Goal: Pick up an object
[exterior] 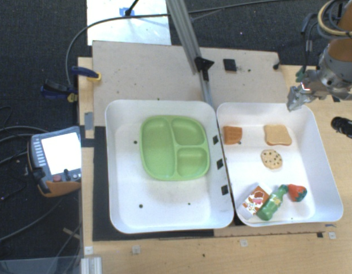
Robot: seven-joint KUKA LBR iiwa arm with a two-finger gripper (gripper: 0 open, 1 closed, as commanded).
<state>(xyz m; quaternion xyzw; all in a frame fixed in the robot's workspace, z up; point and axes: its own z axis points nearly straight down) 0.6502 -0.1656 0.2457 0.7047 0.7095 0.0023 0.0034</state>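
the gripper hovers over the far right corner of the right shallow white bin; whether it is apart or together cannot be told. in that bin lie a brown toast slice, a tan bread slice, a round chocolate-chip cookie, a green bottle, a red strawberry and a small printed carton. the left white bin holds a green divided plate.
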